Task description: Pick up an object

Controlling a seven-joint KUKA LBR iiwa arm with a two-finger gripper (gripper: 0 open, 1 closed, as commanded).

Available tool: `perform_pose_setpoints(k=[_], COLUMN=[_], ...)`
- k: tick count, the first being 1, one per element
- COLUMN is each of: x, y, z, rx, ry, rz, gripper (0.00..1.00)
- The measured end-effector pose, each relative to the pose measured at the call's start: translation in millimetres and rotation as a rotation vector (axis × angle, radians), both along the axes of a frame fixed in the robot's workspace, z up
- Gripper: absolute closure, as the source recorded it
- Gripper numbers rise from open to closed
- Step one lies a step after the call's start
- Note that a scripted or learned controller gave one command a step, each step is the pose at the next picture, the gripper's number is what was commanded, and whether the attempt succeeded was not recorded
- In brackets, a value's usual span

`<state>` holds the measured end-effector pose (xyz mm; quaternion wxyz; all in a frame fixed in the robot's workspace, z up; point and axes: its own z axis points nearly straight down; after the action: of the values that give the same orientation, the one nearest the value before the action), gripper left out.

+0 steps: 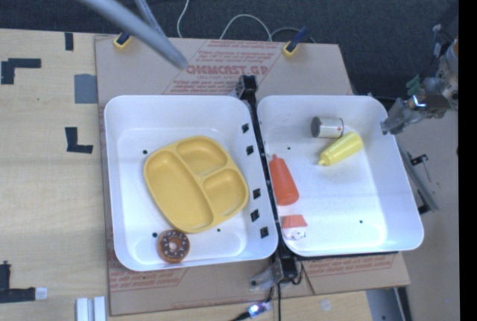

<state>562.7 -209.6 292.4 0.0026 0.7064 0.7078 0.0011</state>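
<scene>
While my gripper (395, 121) sits at the right bin's (395, 234) far right rim, above no object, its state cannot be told from this view. The right bin holds a yellow bottle (341, 149) near its centre, a grey can (326, 126) just beside it on the far side, an orange bottle (283, 180) along the left wall, and a red-and-white packet (294, 227) nearer the front. The left bin (119, 163) holds a yellow tray (195, 182) and a donut (173, 246) near the front edge.
</scene>
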Motion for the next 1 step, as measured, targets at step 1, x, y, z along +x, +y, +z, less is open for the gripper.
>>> perform_pose_setpoints(k=[1], x=[-3.6], y=[61.8], z=[-11.6], rx=[0.003], ry=[0.007], rz=[0.004], gripper=[1.00])
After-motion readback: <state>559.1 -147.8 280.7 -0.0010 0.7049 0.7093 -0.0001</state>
